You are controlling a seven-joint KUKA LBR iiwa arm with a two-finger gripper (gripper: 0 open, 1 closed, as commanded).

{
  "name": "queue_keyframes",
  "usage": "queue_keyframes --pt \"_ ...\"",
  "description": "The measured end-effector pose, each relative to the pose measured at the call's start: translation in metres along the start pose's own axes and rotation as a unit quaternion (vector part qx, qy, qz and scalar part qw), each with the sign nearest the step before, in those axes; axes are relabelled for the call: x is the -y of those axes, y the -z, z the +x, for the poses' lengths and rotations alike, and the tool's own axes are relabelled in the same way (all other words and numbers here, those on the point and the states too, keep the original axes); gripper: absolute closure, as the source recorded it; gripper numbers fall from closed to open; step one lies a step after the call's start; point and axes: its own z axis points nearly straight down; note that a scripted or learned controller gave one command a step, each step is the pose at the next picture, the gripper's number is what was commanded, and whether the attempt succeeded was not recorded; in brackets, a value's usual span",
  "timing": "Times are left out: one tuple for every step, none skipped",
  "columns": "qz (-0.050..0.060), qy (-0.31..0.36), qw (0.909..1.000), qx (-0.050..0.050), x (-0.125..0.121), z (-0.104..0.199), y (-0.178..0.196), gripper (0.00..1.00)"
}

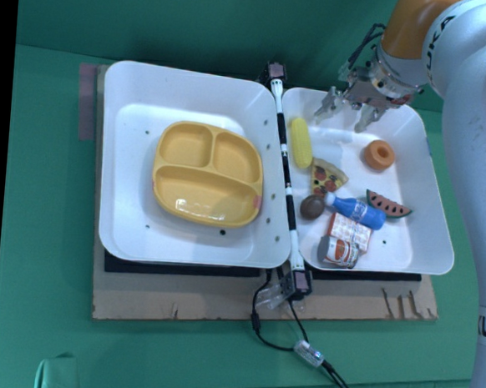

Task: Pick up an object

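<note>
Bench: I see green cloth (49,215) under a cardboard sheet (176,297).
Writing: "KUKA" on the arm (477,98).
Gripper (347,111): fingers spread, nothing between them, over the right bin (436,238).
Nearest object: orange donut (378,154), right bin.
Left bin (123,221): yellow tray (208,174).

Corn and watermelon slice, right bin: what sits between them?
Camera view: the pizza slice lies between the corn and the watermelon slice.

"KUKA" on the arm (479,65); can label (342,241) seemingly unreadable.
</note>
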Motion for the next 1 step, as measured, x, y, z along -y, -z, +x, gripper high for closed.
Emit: queue_keyframes --pt "0.002 0.002 1.0000 -0.001 0.0010 0.0018 -0.0127 0.00"
